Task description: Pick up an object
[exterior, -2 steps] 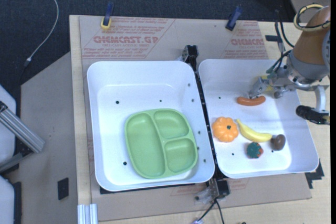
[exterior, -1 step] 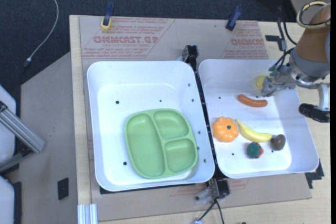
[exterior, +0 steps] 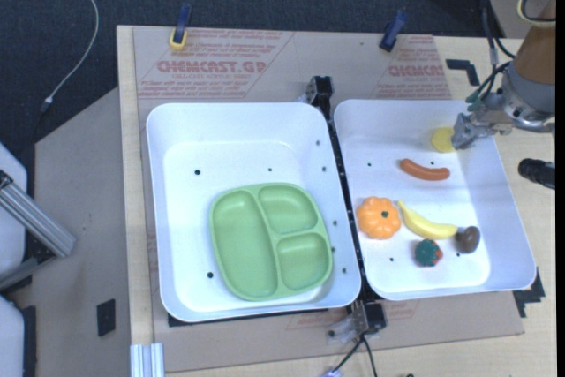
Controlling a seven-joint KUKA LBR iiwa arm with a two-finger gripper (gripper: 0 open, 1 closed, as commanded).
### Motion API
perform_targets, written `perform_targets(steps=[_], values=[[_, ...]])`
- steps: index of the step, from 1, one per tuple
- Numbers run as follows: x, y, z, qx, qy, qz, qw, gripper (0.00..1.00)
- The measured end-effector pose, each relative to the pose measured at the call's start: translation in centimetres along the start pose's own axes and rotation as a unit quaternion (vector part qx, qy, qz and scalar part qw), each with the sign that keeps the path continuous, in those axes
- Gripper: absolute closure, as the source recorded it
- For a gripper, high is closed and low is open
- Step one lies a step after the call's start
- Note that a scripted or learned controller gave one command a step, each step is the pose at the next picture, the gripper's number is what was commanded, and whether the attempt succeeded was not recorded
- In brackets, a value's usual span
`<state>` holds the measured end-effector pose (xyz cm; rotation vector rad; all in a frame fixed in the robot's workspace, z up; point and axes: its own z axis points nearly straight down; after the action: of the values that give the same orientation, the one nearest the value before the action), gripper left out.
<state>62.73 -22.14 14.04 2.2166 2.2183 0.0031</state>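
A small yellow object (exterior: 442, 139), rounded and partly hidden, lies in the upper part of the right bin (exterior: 503, 274), right of centre in the frame. The gripper (exterior: 466, 135) of the grey arm, reaching in from the frame's right edge, sits directly against its right side, low over the bin floor; whether the fingers are spread or pressed together cannot be told from this angle. Just below lies one red-orange sausage (exterior: 425, 169). Lower still in the same bin sit one orange pumpkin (exterior: 380, 217), one yellow banana (exterior: 425, 222) touching it, one dark brown rounded piece (exterior: 468, 238) at the banana's tip, and one small teal and red piece (exterior: 428, 253). The left bin (exterior: 177, 137) holds one green divided plate (exterior: 270, 239) with three compartments. Two clamps, one with a yellow tip (exterior: 180, 27) and one blue (exterior: 393, 31), grip the board's upper edge.
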Motion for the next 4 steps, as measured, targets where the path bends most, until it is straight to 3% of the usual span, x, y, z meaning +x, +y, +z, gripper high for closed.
perform_targets(steps=[1, 2, 4], values=[[0.3, 1.1, -5.1, -0.001, 0.000, 0.000, 1.0000, 1.00], [0.3, 1.2, -6.7, 0.000, 0.000, 0.000, 1.0000, 1.00], [10.6, -2.5, -7.9, 0.004, 0.002, -0.002, 1.0000, 1.00]])
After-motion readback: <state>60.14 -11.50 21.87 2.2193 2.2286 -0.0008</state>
